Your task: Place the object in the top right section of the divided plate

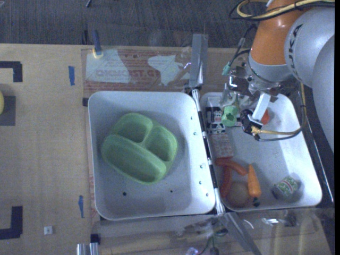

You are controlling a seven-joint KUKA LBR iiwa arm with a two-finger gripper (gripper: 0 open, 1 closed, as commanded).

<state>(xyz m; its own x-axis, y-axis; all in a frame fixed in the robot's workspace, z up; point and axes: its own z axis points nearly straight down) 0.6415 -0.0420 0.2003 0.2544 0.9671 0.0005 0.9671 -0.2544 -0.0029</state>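
Note:
The green divided plate lies in the left bin, turned at a slant, with one long section and two smaller ones. My gripper reaches down into the far left corner of the right bin. A small light green object sits right at the gripper's tip, and the wrist hides whether it is gripped. The gripper is well to the right of the plate, across the wall between the bins.
In the right bin's near part lie a red pepper piece, an orange carrot, a brownish round item and a green and white wrapped piece. A cable loops below the wrist.

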